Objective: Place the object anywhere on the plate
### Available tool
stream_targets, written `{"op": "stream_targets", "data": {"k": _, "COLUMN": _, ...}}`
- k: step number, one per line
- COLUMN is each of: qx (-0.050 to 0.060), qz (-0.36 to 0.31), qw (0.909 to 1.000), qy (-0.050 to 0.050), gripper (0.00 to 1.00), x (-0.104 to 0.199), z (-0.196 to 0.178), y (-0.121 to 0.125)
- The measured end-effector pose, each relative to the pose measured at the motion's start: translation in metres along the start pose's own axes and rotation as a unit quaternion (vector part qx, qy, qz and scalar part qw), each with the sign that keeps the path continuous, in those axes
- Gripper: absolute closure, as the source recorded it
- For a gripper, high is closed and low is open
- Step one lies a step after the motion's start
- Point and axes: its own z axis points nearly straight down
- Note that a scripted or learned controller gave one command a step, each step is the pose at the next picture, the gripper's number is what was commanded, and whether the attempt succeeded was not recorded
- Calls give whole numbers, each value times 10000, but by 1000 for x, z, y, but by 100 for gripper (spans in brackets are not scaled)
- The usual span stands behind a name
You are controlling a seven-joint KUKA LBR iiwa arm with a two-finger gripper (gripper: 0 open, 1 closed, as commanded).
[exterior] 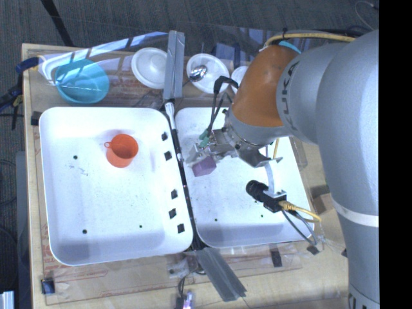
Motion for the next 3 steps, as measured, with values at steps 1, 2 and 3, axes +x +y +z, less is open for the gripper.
{"op": "stream_targets", "data": {"k": 1, "qx": 9, "qz": -117, "qw": 9999, "qy": 1, "gripper": 100, "x": 39, "z": -27, "y": 72}}
{"op": "stream_targets", "data": {"k": 2, "qx": 21, "qz": -623, "qw": 9981, "qy": 1, "gripper": 100, "x": 131, "z": -16, "y": 67}}
{"op": "stream_targets", "data": {"k": 3, "qx": 10, "qz": -1486, "qw": 9889, "qy": -5, "gripper": 100, "x": 174, "z": 56, "y": 87}}
